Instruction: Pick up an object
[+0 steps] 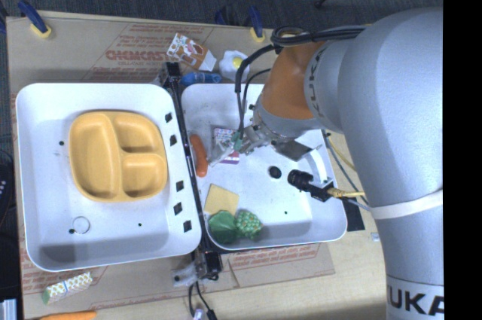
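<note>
My gripper (239, 141) is low in the right bin (320, 224), at its upper left part. It sits right against a small white and pink packet (224, 138) that lies on the bin floor. Left of the packet lies an orange sausage-shaped piece (199, 154) along the bin's left wall. A yellow cheese slice (221, 199) lies nearer the front. At the front left corner are a dark green piece (222, 227) and a knobbly light green piece (249, 223). The grey arm with its orange band (290, 89) covers the bin's right back part.
The left bin (38, 183) holds a yellow divided tray (118, 154). Behind the bins lie a snack packet (184, 49), a blue object (200, 77) and a yellow-white item (230, 61). A wrapped candy (68, 286) lies on the cardboard at the front left.
</note>
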You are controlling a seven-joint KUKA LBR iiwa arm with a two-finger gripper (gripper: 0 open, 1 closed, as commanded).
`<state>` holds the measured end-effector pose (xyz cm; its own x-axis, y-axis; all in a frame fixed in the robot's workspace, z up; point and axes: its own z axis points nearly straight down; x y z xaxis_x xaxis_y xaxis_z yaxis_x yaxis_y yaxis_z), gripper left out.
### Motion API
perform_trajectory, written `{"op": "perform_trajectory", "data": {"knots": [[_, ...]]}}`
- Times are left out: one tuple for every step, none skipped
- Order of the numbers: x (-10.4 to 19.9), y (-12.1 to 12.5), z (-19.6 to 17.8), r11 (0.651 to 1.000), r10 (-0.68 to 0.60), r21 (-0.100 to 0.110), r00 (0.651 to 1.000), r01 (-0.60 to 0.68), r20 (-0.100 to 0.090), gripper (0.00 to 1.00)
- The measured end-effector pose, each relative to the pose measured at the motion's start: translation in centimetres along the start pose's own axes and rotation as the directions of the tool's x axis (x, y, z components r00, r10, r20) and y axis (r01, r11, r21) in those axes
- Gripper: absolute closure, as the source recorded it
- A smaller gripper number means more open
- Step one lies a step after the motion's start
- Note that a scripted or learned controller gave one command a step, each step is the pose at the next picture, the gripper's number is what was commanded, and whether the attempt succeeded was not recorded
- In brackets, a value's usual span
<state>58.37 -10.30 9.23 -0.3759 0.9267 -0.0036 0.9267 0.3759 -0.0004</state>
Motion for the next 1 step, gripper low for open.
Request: {"op": "perform_trajectory", "data": {"knots": [[0.0,0.0,0.0,1.0,0.0,0.0,1.0,0.0,0.0,0.0]]}}
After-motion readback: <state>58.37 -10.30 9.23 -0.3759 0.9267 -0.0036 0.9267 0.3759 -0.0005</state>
